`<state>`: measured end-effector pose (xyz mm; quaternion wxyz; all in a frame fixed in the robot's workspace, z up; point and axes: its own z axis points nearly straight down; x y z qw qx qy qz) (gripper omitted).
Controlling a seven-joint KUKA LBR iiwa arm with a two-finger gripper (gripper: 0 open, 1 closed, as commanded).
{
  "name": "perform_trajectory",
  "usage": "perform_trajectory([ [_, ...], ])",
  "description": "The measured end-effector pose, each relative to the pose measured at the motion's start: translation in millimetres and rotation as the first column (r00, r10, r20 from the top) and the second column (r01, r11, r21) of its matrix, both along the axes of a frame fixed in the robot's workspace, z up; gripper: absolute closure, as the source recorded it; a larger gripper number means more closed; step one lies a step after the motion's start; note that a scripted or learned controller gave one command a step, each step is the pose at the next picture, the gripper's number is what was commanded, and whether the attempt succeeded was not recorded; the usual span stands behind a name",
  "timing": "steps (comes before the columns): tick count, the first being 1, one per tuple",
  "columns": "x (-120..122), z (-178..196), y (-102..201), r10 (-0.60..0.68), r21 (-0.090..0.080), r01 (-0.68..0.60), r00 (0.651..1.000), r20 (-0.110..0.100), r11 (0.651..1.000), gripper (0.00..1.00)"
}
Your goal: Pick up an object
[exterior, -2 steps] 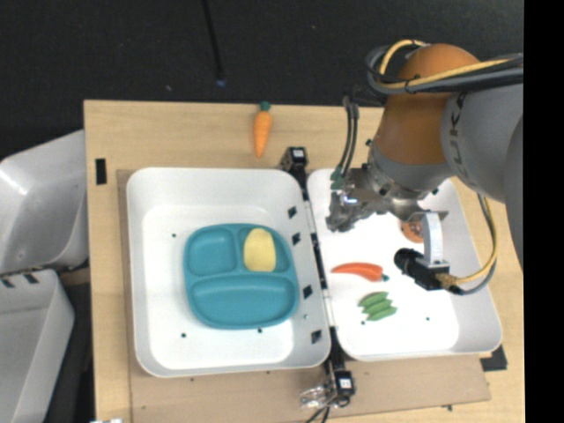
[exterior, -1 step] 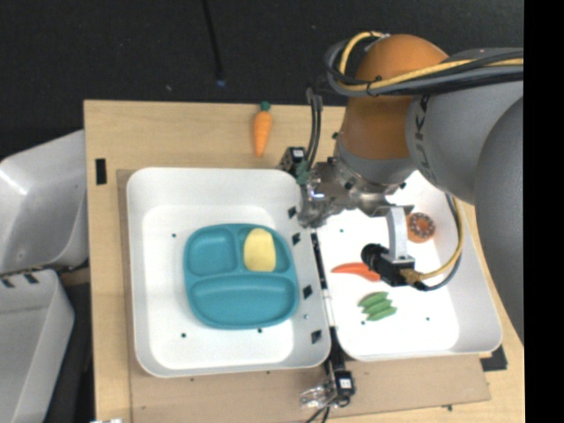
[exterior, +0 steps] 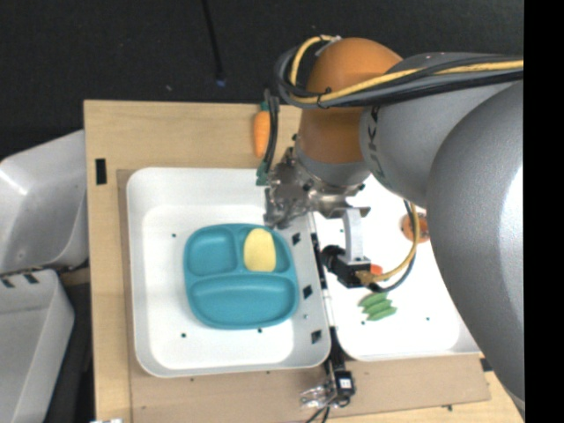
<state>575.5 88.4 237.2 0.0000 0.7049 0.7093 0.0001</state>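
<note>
A blue divided plate lies in the left bin. A pale yellow rounded object rests in the plate's upper right compartment. My gripper hangs under the orange wrist band, just above and right of the yellow object, near the wall between the two bins. A green pea pod lies in the right bin. An orange object peeks out from behind the arm in the right bin, mostly hidden.
An orange carrot-like item sits on the wooden bench behind the left bin. The big grey arm covers the upper part of the right bin. A black and orange cable fitting hangs over the right bin's left side.
</note>
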Motion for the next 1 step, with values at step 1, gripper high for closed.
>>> perform_trajectory([
  [1,-0.2,0.7,-2.5,-0.004,0.0,0.004,1.0,0.0,1.0,0.0],
])
